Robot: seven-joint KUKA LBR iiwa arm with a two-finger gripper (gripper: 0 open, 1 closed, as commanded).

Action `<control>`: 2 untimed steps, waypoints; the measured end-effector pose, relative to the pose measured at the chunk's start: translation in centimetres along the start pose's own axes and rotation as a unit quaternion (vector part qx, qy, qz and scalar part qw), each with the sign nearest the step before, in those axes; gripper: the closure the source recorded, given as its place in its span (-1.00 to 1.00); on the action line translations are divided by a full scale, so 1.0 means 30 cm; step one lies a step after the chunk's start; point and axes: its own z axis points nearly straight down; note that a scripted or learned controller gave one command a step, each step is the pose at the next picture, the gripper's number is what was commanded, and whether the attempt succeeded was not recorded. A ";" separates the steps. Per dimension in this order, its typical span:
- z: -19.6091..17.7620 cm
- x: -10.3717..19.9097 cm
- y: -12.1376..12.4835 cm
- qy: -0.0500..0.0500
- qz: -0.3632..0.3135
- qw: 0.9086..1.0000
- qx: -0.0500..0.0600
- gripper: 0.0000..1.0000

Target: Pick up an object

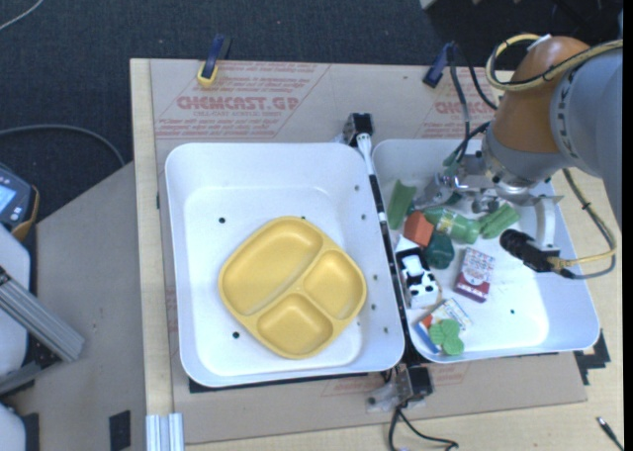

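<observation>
A yellow three-compartment plate [293,286] lies in the left bin [188,202]. The right bin [554,325] holds a heap of small objects: a green flat piece [401,202], an orange-red block [420,228], a dark green cylinder [439,250], a light green piece [492,223], a red-and-white packet [476,275], a black-and-white toy [420,283] and a green-and-white item [444,330]. My gripper [471,198] hangs low over the back of this heap, above the green pieces. Its fingertips are hidden among the objects.
The arm's grey body and orange band [539,93] cover the right bin's back right corner. A black divider rail [376,202] runs between the bins. Blue clamps [213,58] sit at the bench's far edge.
</observation>
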 end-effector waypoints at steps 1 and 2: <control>-0.045 0.006 0.006 0.001 -0.001 1.000 -0.003 1.00; -0.191 -0.005 0.020 0.001 -0.001 1.000 0.003 1.00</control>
